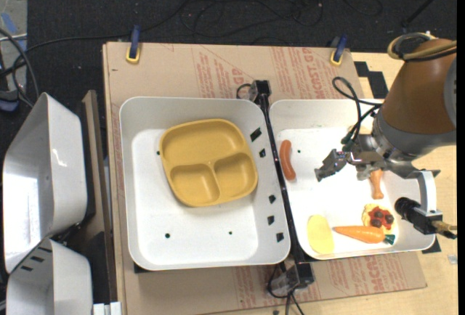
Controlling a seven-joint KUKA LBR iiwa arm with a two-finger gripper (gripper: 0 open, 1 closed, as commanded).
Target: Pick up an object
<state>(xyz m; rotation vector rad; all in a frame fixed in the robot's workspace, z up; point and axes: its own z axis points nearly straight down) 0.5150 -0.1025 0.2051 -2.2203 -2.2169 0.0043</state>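
Tool (328, 165) hovering mid-right of frame, grip state unreadable; risks closing on nothing between sausage (288, 160) and carrot (358, 234).

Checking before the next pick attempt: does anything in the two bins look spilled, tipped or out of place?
Nothing stands out. The yellow plate lies flat in the left bin; the sausage, carrot and other toy food lie loose in the right bin.

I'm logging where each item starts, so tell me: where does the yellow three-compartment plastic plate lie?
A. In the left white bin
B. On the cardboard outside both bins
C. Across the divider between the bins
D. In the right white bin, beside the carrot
A: the yellow three-compartment plastic plate lies flat within the left white bin, clear of the divider.
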